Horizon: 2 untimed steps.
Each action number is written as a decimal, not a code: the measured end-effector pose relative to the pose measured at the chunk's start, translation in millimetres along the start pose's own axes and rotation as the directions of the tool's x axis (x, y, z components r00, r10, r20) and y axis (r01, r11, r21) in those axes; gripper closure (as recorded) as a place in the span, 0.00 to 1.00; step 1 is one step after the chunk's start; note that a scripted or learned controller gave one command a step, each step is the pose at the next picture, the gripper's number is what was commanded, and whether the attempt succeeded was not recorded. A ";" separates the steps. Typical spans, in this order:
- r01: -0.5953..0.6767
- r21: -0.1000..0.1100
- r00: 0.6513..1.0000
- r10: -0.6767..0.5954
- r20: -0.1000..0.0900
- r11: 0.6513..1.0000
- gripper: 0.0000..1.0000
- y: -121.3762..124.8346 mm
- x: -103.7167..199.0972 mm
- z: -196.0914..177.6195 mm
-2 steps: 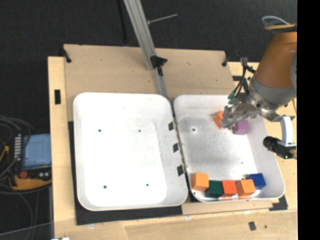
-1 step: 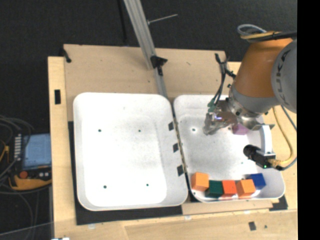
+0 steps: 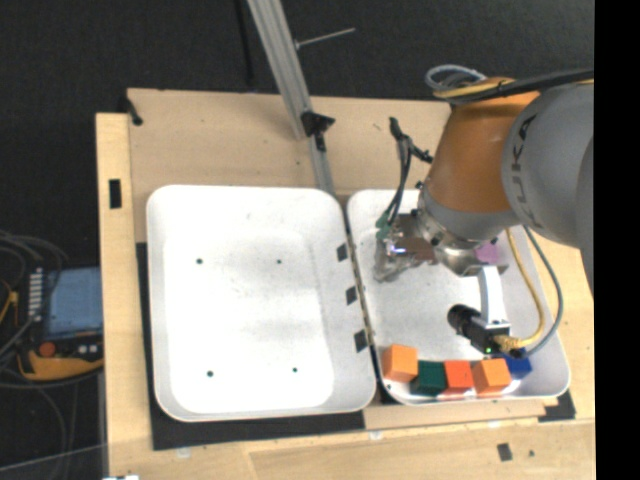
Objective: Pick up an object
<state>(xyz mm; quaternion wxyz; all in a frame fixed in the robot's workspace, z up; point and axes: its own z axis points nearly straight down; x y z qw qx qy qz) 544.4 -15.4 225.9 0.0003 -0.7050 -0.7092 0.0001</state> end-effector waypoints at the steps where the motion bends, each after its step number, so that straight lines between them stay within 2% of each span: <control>1: 0.000 0.000 1.000 0.000 -0.001 1.000 1.00 -10.5 44.4 4.0; 2: 0.004 -0.003 1.000 -0.004 -0.003 1.000 1.00 -18.4 102.9 -12.6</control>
